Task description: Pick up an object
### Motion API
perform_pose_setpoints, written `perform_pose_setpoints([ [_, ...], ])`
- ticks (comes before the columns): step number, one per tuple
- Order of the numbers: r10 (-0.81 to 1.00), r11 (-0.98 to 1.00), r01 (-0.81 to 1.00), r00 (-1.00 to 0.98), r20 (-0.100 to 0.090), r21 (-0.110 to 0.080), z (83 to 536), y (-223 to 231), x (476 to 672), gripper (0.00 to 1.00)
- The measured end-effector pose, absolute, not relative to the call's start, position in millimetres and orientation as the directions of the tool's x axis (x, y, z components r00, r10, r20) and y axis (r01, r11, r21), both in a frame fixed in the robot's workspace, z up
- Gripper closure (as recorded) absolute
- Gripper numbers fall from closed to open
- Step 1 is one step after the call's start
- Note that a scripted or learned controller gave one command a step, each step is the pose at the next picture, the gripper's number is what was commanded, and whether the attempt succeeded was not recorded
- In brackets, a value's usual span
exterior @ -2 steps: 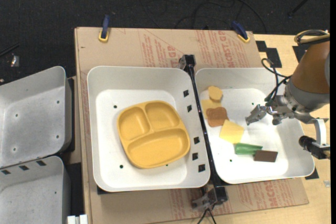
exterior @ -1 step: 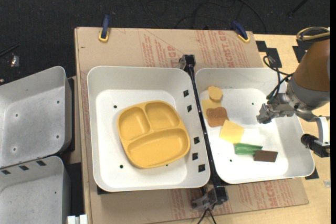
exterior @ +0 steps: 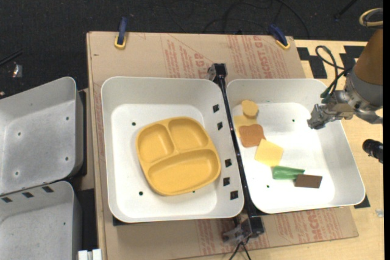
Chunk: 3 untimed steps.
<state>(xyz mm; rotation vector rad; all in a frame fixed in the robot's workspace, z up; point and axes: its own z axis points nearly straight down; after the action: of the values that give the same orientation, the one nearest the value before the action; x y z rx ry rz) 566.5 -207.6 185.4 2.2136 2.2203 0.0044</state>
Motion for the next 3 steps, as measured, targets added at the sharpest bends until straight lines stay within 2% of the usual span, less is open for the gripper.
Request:
perform_pose_setpoints([
  [1, 1.0, 0.003, 1.0, -0.003, -0.002, 0.005, 238, -205, 557.7, 1.0],
  [2, 1.0, 0.003, 1.0, -0.003, -0.002, 0.006, 275, -205, 559.0, 1.0],
  [3, 1.0, 0.006, 1.0, -0.006, 0.001, -0.001, 270, -147, 549.9, 1.0],
])
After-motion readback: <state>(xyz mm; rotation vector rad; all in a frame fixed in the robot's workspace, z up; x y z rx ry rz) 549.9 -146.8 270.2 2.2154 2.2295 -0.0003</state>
